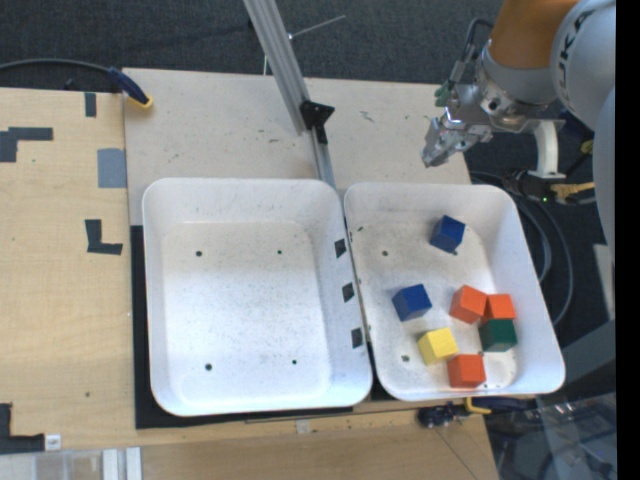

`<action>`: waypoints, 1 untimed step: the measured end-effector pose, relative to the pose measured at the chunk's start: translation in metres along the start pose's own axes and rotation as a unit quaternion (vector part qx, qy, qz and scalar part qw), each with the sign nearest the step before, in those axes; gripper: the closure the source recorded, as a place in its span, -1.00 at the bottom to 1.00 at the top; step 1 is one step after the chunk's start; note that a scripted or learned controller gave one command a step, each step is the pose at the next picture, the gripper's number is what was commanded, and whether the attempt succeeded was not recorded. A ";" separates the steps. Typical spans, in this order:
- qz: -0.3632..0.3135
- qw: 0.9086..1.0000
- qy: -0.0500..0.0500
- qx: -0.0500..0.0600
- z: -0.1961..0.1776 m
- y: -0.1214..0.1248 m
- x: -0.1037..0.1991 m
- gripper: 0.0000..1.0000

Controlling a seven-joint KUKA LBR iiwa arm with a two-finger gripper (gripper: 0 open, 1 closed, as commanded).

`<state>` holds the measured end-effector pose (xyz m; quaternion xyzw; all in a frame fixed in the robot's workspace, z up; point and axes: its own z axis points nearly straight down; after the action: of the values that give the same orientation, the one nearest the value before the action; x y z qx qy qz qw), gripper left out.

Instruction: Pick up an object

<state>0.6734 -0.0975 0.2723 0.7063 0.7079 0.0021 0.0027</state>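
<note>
The right bin (520, 230) holds several small blocks. A blue cube (448, 234) lies near its back, and another blue cube (411, 301) sits toward the middle. A yellow cube (437, 345), two orange cubes (468, 304) (466, 370), a smaller orange block (500, 307) and a dark green cube (497, 335) cluster at the front right. My gripper (440, 148) hangs above the bench just behind the right bin's back rim, up and slightly left of the far blue cube. Nothing shows between its fingers.
The left bin (160, 268) stands beside the right one, sharing a middle rim with black clips (348, 290). A slanted metal rail (285, 58) crosses the back of the bench. A black cable with a blue-yellow plug (130, 86) lies at the back left.
</note>
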 end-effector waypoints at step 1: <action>-0.001 1.000 0.001 0.005 0.015 -0.022 0.049 1.00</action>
<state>0.6517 -0.0483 0.2567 0.7054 0.7088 -0.0008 -0.0013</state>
